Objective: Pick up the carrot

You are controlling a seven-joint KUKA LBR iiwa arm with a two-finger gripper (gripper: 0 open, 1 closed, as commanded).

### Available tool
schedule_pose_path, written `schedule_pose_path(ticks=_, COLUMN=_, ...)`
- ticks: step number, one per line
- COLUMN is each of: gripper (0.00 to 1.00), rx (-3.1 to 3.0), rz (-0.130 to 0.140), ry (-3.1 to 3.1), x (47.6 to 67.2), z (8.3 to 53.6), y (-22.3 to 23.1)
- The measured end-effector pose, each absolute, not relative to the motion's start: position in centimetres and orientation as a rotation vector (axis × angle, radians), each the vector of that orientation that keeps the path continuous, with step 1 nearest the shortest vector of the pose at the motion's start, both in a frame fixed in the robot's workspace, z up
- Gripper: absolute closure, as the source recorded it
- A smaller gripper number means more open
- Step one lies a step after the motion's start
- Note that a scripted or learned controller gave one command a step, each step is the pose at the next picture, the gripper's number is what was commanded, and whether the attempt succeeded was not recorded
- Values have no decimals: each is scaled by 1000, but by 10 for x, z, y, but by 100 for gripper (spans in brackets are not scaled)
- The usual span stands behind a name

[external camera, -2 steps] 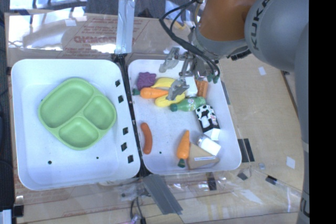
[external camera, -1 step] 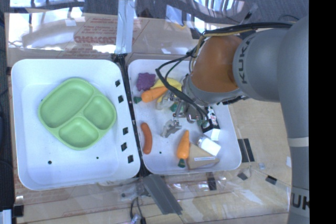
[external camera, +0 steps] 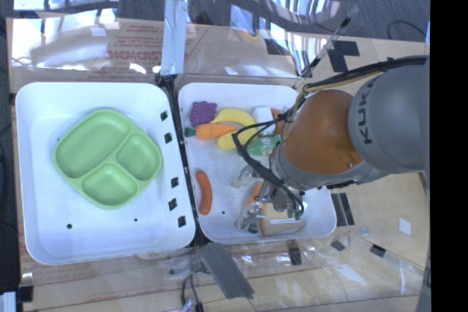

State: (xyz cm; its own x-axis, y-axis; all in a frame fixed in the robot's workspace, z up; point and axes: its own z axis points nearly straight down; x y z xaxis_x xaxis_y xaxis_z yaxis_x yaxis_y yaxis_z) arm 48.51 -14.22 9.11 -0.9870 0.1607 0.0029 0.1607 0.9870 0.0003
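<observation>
One carrot (external camera: 216, 131) lies well up-left of the tool (external camera: 257, 214), whose grip state I cannot tell; one sausage (external camera: 204, 192) left.

big grey arm (external camera: 391, 124) here, smooth and rounded, a fat cylindrical link with a dull metallic sheen. black lettering runs along its side, the maker's name, partly cut off at the curve. next comes the orange band (external camera: 322, 131), a wide glossy ring, bright and domed. below it a grey collar narrows towards the wrist. black cables (external camera: 256, 134) loop out around the wrist, and one long one arcs over the top of the orange. at the tip, the gripper (external camera: 257, 214), small, silvery metal parts, hard to make out.
</observation>
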Motion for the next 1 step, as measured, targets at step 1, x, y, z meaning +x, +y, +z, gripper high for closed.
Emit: schedule_pose_path(ticks=1, gripper=100, rx=-241, rz=-1, ry=-3132, x=487, z=102, y=-141)
